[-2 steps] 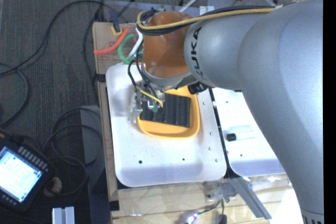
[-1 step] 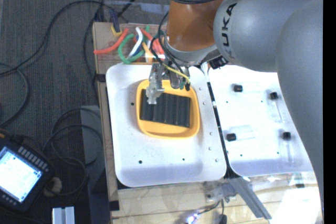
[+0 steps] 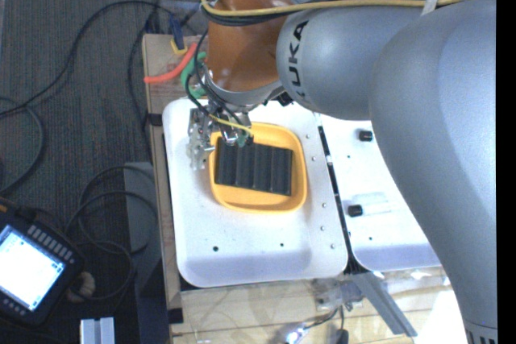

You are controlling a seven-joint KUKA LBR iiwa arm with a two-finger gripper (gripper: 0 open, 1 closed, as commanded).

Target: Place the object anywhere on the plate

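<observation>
Hovering over the far-left corner of the yellow plate (image 3: 260, 172), the gripper (image 3: 211, 137) hangs from the orange wrist band (image 3: 246, 36) w/ its metal fingers pointing down at the plate's rim. Can't tell how wide the claw is or whether it has anything in it; the wrist and cables crowd that spot and nothing reads clearly as clamped.

The task's object looks to be the dark ribbed block (image 3: 254, 167), lying flat inside the plate, roughly centred, its near-left end just under the gripper. Judging from that, the placing seems done or nearly so: the block rests w/in the rim, not hanging over. The arm's spot above the plate's edge fits a release or a grab there, but which one I can't say.

The plate sits in the left bin (image 3: 242, 262), toward its far half, prob. so the arm reaching in from the right can get at it easily.

Count: 2 white bins, 1 plate, 1 ribbed block, 1 arm. The right bin (image 3: 387, 246) holds 2 small dark bits and a pale flat piece, too small to identify
</observation>
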